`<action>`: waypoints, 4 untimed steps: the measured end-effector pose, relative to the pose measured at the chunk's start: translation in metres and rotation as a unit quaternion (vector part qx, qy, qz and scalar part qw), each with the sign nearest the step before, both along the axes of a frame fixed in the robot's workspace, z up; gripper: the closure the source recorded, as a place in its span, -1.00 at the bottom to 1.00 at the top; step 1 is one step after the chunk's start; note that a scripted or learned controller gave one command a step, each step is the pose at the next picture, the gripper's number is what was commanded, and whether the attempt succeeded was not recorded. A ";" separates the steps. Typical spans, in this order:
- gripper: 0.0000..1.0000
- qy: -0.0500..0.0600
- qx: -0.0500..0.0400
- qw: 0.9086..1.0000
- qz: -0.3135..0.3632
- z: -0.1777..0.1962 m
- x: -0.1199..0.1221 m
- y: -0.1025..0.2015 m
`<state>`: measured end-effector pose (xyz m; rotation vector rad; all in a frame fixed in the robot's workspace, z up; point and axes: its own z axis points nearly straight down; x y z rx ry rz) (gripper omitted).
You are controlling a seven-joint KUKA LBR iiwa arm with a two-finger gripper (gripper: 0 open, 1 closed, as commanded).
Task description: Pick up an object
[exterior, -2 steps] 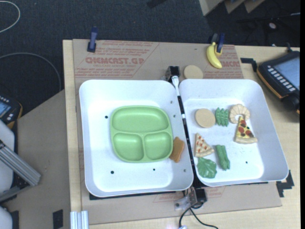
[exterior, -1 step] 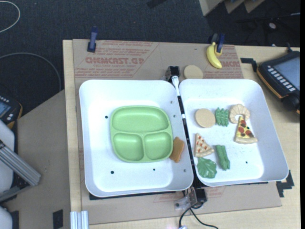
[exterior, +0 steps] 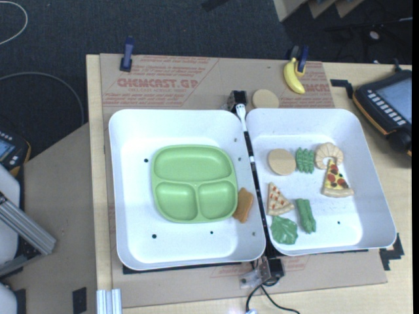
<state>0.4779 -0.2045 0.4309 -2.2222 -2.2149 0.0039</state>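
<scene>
The right bin (exterior: 366,175) holds several toy foods: a round tan cookie (exterior: 282,161), a green ridged vegetable (exterior: 305,160), a croissant (exterior: 329,154), a pizza slice (exterior: 336,181), a second pizza slice (exterior: 279,199), a green pickle (exterior: 306,215) and a green leafy piece (exterior: 283,229). In the left bin (exterior: 131,142) lies a green three-compartment plate (exterior: 194,182), with an orange-brown piece (exterior: 244,205) leaning at its right edge.
A yellow banana (exterior: 294,77) and a tan disc (exterior: 265,99) lie on the cardboard behind the bins. A blue clamp (exterior: 127,54) sits at the back left. A black-and-orange device (exterior: 391,103) rests at the far right.
</scene>
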 end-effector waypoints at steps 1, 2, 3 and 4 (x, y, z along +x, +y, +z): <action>1.00 -0.008 -0.003 1.000 0.003 0.105 0.020 0.026; 1.00 0.005 0.002 1.000 -0.002 -0.047 -0.001 -0.021; 1.00 -0.009 -0.003 1.000 0.004 0.066 0.025 0.025; 1.00 -0.007 -0.002 1.000 0.003 0.107 0.080 0.063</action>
